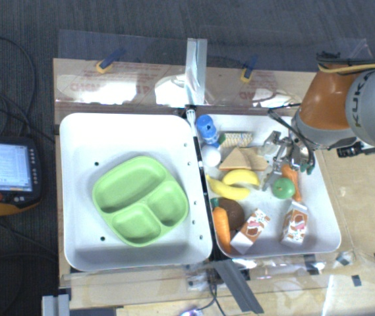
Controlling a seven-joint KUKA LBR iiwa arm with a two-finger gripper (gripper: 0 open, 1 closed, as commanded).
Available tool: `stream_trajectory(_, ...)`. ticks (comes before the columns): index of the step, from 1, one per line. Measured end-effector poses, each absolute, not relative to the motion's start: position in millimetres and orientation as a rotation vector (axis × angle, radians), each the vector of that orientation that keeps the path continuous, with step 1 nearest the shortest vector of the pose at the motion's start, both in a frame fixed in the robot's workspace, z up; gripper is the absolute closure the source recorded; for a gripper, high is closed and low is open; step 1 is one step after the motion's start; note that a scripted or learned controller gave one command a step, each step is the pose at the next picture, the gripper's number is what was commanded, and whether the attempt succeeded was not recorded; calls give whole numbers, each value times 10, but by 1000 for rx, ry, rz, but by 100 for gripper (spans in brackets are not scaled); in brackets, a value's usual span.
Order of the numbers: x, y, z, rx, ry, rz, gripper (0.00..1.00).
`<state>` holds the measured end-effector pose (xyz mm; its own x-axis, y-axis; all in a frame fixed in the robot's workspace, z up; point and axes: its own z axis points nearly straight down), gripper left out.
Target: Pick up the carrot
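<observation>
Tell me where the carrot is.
The carrot lies in the right bin, at its front left corner against the divider, beside a brown ball and below the bananas.

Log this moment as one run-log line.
arm: over right bin | gripper: above green ball, grasp unconfirmed | carrot: at bin's left wall, beside bananas | green tray: left bin

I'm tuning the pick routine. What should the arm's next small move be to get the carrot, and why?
Probably shift the gripper toward the right bin's front-left corner. It sits over the green ball, while the carrot lies beside the bananas, against the divider.
</observation>
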<state>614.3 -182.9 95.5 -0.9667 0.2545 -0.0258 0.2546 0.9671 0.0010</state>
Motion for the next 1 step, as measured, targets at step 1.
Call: stream_trajectory(1, 6174, -1829, 1083, 396, 3079, -11, 100)
